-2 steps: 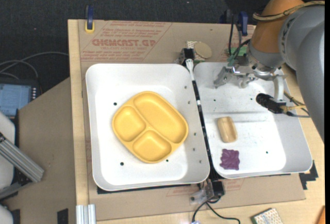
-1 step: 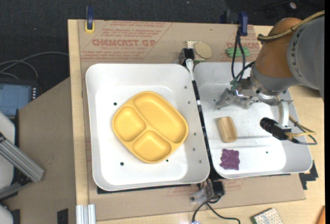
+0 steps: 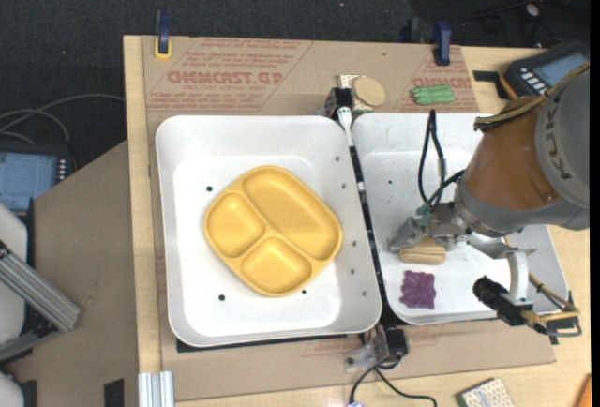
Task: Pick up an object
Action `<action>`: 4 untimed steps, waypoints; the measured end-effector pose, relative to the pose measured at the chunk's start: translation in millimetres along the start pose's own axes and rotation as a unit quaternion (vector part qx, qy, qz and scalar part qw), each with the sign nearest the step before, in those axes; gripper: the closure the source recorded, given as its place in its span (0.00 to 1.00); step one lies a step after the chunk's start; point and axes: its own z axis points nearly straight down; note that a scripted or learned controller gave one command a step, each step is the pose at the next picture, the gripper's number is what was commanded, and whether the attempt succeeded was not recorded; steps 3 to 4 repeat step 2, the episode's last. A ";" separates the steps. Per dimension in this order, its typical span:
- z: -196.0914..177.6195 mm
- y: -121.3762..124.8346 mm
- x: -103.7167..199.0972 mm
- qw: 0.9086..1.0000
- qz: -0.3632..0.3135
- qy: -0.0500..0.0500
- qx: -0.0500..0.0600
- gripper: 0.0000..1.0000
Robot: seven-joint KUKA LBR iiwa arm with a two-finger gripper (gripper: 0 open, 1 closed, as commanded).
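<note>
Hand (image 3: 424, 234) low in right bin (image 3: 384, 173), just above tan block (image 3: 422, 254); finger spread unclear, cannot tell. Purple piece (image 3: 418, 289) near (avoid snagging). Judgement: centre over block, descend straight, close firmly.

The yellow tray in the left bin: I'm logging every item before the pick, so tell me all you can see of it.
The yellow tray is a rounded, glossy dish, plastic by its look, split by raised ridges into three compartments, one large and two smaller. It lies flat and right side up, turned at a slant, near the middle of the left bin, resting on that bin's floor. It holds nothing and nothing else touches it.
</note>
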 end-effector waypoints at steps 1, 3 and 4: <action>-10.6 5.1 -1.3 1.000 0.000 -0.002 -0.006 1.00; -106.8 76.2 70.4 1.000 -0.005 -0.002 -0.011 1.00; -106.8 76.2 70.4 1.000 -0.005 -0.002 -0.011 1.00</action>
